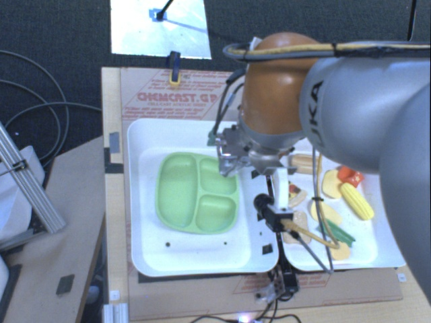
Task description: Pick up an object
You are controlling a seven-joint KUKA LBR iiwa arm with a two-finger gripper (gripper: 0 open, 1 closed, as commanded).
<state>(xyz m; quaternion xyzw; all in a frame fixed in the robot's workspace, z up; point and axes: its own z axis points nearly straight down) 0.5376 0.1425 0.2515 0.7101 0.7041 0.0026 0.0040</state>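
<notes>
Grey arm (377,79), with its orange band (276,79), looms closest to the lens and reaches in from the right, covering part of the right bin (384,244). Its tool (227,160) hangs over the upper right compartment of the green tray (195,194), which lies in the left bin (145,247). Whether the tool is open or closed I cannot tell, and I see nothing held by it.

The tray looks like light, stiff moulded plastic, too broad to span. Its raised rim or a divider wall is probably the place to pinch, and it may tip as it lifts.

In the right bin toy foods crowd together: a yellow corn cob (355,200), a red piece (349,175), a green pod (340,234) and a pale slice (330,184). They look small, hard and smooth, likely to slip; the corn is best taken across its middle. Close neighbours and the bin wall leave little room.
</notes>
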